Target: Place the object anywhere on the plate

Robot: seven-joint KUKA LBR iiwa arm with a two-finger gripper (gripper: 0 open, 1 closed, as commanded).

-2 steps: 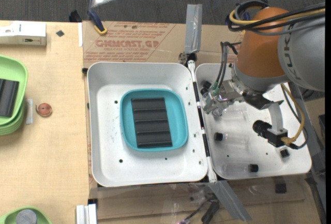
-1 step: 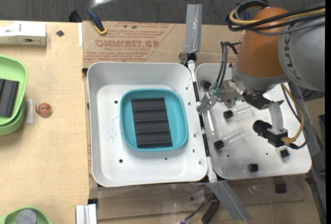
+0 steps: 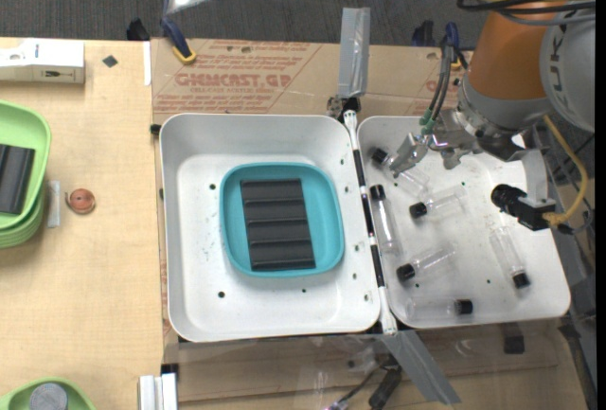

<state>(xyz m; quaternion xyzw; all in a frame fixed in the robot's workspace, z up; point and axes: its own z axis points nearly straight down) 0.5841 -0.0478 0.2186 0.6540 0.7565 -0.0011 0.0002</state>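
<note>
A teal plate [image 3: 281, 219] with a black ridged insert lies in the middle of the left white bin [image 3: 189, 285]. Several clear vials with black caps lie scattered in the right white bin [image 3: 540, 299]: one [image 3: 434, 205] near the bin's middle, one [image 3: 423, 263] below it, one [image 3: 508, 255] at the right. Another vial [image 3: 378, 209] lies along the bin's left wall. My gripper [image 3: 409, 155] hangs over the upper left part of the right bin, close to a black cap [image 3: 379, 155]. I see no vial in it.
A black part of the arm [image 3: 513, 201] juts over the right bin's right side. On the bench at the left are a green tray [image 3: 28, 209], a small brown disc [image 3: 81, 201] and a white box [image 3: 43, 62]. Cardboard [image 3: 246, 77] lies behind the bins.
</note>
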